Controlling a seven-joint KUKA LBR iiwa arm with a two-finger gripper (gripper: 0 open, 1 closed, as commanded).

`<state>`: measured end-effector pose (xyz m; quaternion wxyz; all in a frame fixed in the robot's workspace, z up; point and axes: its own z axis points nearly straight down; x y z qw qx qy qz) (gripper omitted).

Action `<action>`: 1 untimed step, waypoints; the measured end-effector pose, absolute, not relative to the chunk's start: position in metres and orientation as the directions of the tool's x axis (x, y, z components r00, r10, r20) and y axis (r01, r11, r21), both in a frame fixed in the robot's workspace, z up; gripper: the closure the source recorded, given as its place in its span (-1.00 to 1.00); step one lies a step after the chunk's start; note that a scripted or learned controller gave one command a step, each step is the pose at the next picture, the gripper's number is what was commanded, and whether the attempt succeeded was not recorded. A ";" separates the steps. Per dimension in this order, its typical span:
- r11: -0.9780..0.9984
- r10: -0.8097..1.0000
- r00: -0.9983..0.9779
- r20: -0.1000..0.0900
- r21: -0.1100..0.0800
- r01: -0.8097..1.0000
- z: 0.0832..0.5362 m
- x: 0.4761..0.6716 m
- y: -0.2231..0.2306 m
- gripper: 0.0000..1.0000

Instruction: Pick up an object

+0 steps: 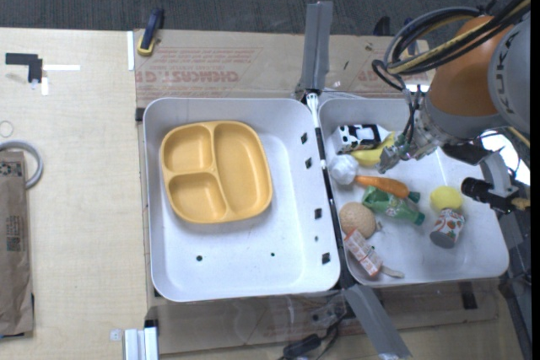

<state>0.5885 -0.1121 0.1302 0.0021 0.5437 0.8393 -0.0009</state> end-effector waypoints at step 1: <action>0.409 0.913 -0.409 -0.004 0.001 0.913 0.130 0.588 -0.112 -1.00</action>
